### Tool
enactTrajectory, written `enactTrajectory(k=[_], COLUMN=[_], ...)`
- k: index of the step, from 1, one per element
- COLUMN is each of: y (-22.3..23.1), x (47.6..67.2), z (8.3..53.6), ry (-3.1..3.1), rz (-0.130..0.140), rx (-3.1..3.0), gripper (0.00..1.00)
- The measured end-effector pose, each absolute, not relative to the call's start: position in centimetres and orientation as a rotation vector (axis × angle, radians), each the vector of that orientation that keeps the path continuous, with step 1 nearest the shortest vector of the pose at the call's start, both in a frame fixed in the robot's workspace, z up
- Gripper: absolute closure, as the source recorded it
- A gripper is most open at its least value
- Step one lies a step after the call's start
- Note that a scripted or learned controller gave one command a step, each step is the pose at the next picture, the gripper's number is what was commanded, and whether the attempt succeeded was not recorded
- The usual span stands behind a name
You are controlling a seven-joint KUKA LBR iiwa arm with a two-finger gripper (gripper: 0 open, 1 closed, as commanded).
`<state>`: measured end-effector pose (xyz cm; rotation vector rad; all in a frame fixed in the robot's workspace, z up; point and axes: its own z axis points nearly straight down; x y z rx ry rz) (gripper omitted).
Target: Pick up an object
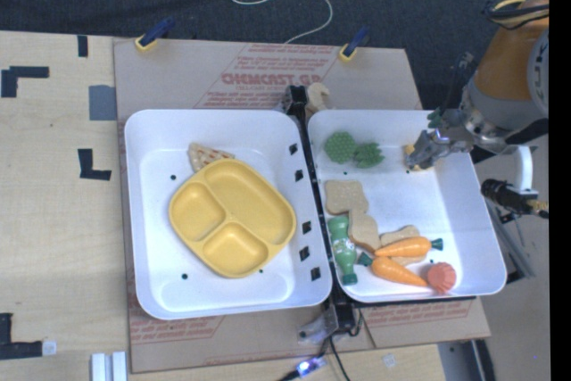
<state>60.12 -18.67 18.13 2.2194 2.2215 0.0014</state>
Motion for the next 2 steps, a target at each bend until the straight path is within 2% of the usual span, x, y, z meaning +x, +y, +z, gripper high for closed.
enactTrajectory(k=[1, 2], y=[-18.6, -13.5], x=[60.2, 63.5], z=[22.7, 23.4], ry=[2.221, 2.229], rz=[0.003, 0.003], rx=[2.217, 2.214], gripper=[1.00, 1.00])
